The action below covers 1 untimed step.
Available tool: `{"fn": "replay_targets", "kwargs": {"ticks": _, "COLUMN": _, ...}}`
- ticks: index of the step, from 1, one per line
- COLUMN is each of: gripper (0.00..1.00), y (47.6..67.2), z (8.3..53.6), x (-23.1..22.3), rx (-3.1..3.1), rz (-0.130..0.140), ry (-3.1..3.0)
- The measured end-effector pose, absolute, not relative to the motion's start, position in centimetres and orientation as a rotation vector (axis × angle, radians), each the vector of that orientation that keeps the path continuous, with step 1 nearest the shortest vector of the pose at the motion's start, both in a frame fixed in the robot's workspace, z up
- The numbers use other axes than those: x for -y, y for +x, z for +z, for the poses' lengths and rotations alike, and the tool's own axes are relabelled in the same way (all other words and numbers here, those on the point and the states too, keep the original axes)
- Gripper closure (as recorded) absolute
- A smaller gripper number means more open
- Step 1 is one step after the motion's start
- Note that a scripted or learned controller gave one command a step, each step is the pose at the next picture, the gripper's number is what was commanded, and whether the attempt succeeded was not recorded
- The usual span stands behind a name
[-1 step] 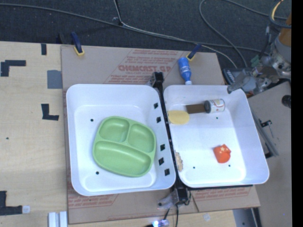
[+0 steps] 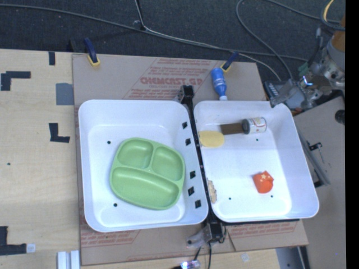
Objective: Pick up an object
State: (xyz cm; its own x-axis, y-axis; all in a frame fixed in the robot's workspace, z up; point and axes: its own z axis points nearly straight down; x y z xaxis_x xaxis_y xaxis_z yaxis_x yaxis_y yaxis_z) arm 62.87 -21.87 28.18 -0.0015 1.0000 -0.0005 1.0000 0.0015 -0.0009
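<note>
Marker (image 2: 242, 127) lies crosswise in right bin (image 2: 291, 150); cap rightward.

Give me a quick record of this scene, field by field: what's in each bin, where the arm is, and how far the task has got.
left bin: green divided plate
right bin: yellow piece, dark cylinder with white end, orange object
behind bins: blue bottle on cardboard
gripper: outside right bin, near its far right corner
task progress: nothing picked up yet
</note>
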Motion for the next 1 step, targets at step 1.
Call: {"fn": "replay_targets", "kwargs": {"ticks": 1, "gripper": 0.00, "y": 63.03, "z": 23.87, "x": 21.70, "rx": 2.222, "rz": 0.005, "ry": -2.218}}
